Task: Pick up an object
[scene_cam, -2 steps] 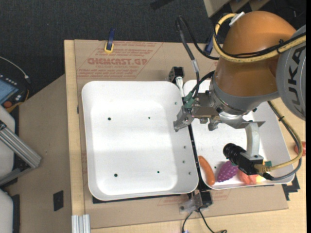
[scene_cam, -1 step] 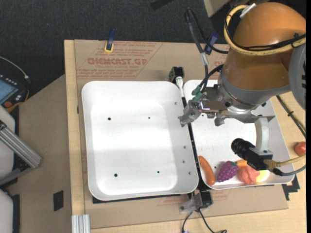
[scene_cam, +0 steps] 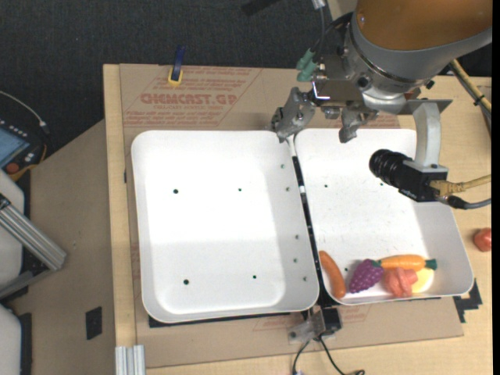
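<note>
Toy food (scene_cam: 380,274) in right bin (scene_cam: 437,233)

We see bright, even light from above. Left bin (scene_cam: 211,225) shines very white near front, greyer band across its back. Soft shadow under arm (scene_cam: 422,22) on right bin (scene_cam: 351,201). Arm up close looks blurry. Dark floor at top stays dim. Toys in corner look sharp.

Smooth white plastic bins (scene_cam: 211,151); glossy toy fruit (scene_cam: 366,276); cardboard base (scene_cam: 195,88).
</note>
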You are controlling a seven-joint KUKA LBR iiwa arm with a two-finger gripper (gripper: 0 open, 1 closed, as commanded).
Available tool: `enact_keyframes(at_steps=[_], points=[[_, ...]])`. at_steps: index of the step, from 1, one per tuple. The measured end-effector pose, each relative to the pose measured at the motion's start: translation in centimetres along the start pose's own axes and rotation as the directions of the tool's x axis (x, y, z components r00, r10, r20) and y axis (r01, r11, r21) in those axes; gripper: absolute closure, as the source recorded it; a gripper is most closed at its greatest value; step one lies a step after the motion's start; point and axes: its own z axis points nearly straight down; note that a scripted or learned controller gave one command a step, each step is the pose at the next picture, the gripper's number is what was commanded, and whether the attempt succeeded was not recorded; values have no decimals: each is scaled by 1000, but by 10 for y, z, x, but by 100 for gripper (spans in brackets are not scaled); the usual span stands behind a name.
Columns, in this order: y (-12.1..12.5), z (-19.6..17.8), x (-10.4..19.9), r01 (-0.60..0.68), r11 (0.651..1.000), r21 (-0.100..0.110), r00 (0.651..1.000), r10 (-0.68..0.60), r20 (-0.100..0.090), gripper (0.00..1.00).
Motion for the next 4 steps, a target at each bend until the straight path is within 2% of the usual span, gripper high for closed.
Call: enact_keyframes(at_steps=[1, 2, 3, 4], points=[[-37, 148, -12, -9, 999, 35, 1000, 9, 8, 0], [14, 173, -81, -14, 1000, 18, 1000, 14, 7, 0], [63, 90, -57, -3, 1000, 4, 1000, 3, 3, 0], [-17, 17, -22, 1, 1000, 8, 1000, -1, 0, 0]])
